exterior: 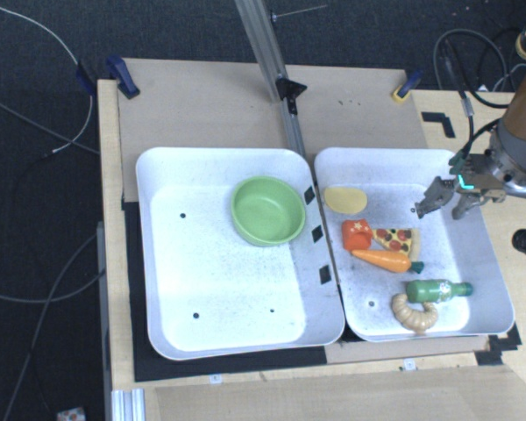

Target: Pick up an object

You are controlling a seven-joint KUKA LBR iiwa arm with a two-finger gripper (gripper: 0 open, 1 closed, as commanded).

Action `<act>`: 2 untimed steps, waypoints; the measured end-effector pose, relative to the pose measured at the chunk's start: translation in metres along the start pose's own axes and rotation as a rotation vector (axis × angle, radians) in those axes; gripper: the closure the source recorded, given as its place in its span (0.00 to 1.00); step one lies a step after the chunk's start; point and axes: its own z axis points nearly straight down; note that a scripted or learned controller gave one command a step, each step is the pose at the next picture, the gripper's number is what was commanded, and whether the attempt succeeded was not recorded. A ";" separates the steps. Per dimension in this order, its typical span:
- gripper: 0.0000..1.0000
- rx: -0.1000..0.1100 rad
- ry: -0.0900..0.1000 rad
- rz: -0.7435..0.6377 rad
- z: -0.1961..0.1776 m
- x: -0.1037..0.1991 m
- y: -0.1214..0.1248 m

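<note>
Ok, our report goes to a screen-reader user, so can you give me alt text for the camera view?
A robot gripper hovers open over the right white bin, which holds a yellow disc, a red block, a pizza slice, a carrot, a green bottle and a tan curved piece. The left bin holds a green bowl.

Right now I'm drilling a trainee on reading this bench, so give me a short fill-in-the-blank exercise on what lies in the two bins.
1. The green bowl sits in the ____ bin.
2. The green bottle lies just above the tan ____ in the camera view.
3. The carrot is colored ____.
4. The gripper hangs over the ____ bin.

Missing words: left; croissant; orange; right
</note>
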 end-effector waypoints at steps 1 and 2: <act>0.00 -0.005 -0.001 0.000 -0.002 0.000 0.001; 0.00 0.003 0.000 0.001 0.043 -0.006 0.003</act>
